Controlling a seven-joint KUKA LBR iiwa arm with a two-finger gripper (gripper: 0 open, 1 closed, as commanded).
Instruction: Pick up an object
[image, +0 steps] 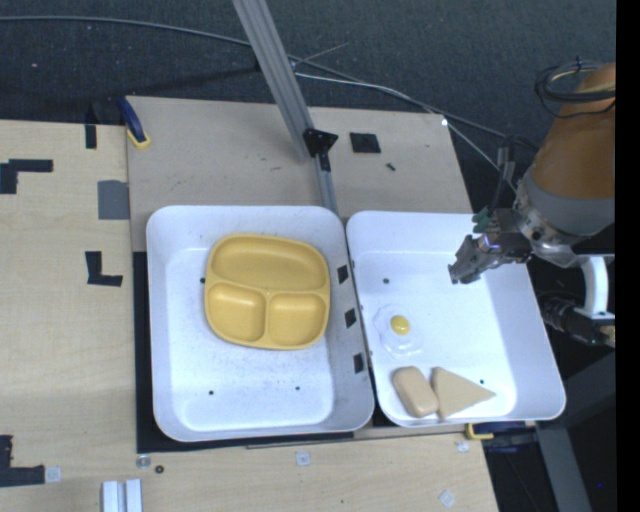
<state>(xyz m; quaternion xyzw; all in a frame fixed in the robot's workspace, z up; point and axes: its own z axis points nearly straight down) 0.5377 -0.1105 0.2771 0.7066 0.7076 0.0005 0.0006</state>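
Toward the near edge of the right bin lie three small things that could be picked up: a clear round piece with a yellow centre, a tan rounded block below it, and a tan wedge just beside the block, the two nearly touching. All three rest on the bin floor, well apart from the gripper, which hangs over the far right part of the same bin with nothing between its fingers; whether they stand wide or narrow cannot be told from this slant. Behind it the grey arm with its orange band reaches in from the right. Beside it, the left bin holds a yellow divided tray lying flat in its upper half
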